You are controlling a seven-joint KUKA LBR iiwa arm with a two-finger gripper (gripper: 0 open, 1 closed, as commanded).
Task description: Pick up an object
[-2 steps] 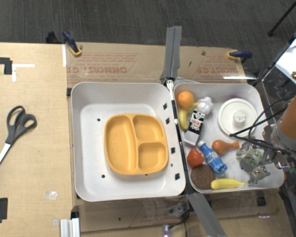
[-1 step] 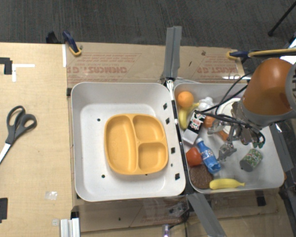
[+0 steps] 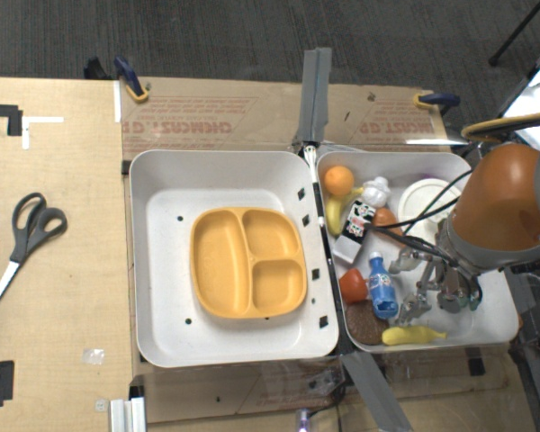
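the gripper (image 3: 420, 288) hangs low in the right bin (image 3: 486, 331), fingers apart and holding nothing. a blue bottle (image 3: 382, 288) lies just at its 9 o'clock, a banana (image 3: 414, 335) at 6. in this crowding a finger could nudge either away.

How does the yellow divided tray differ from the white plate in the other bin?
The divided tray is yellow, squarish and lies flat, fully in view in the left bin. The white plate is round, plain and partly hidden by the arm, in the cluttered right bin. Both are shallow dishes.
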